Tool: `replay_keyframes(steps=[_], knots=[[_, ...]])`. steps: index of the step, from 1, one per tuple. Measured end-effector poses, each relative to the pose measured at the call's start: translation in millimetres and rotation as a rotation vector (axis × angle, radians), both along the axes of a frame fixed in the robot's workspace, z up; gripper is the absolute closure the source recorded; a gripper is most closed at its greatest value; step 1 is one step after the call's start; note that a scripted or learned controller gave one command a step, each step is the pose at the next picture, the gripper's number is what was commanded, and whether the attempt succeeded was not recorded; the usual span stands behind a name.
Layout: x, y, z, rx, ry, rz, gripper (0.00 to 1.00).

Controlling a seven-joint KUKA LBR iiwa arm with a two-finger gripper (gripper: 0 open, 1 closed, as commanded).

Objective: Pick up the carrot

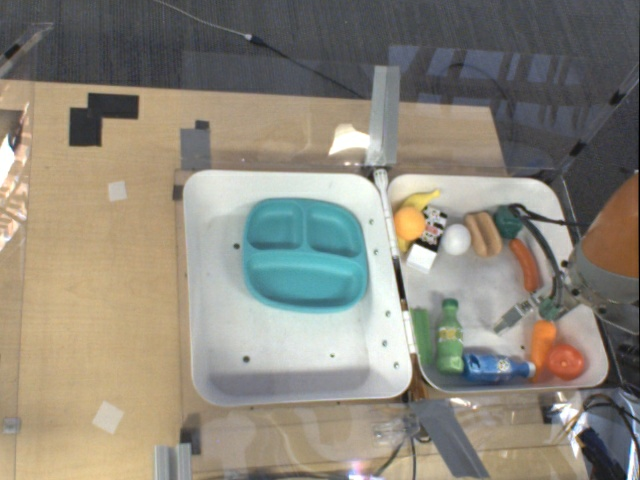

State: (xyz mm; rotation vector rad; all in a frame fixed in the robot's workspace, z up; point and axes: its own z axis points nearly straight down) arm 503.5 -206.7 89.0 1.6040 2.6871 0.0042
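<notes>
The carrot (541, 345) is a short orange piece with a green top, lying in the right bin (470, 190) near its right wall, beside a red tomato (566, 362). My gripper (530, 312) hangs low just above the carrot's green end, and its grey fingers (509, 317) are spread open. Nothing is clamped between them. The arm's grey wrist and orange band (612, 253) come in from the right edge.
A red pepper with a green stem (524, 261) lies just behind the gripper. The same bin holds a hot dog (484, 234), white egg (456, 239), orange (409, 224), banana (420, 200), green bottle (449, 336) and blue item (497, 368). A teal divided plate (305, 253) sits in the left bin.
</notes>
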Motion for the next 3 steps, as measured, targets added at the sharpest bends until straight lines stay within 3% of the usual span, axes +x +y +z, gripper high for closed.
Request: replay_keyframes(steps=[1,2,3], knots=[[-12.5,0.8,-0.5,0.005,0.0,-0.28,0.0],[-8.3,1.4,12.3,0.003,-0.011,-0.27,1.0],[-8.5,1.8,11.9,0.004,-0.009,-0.269,0.0]])
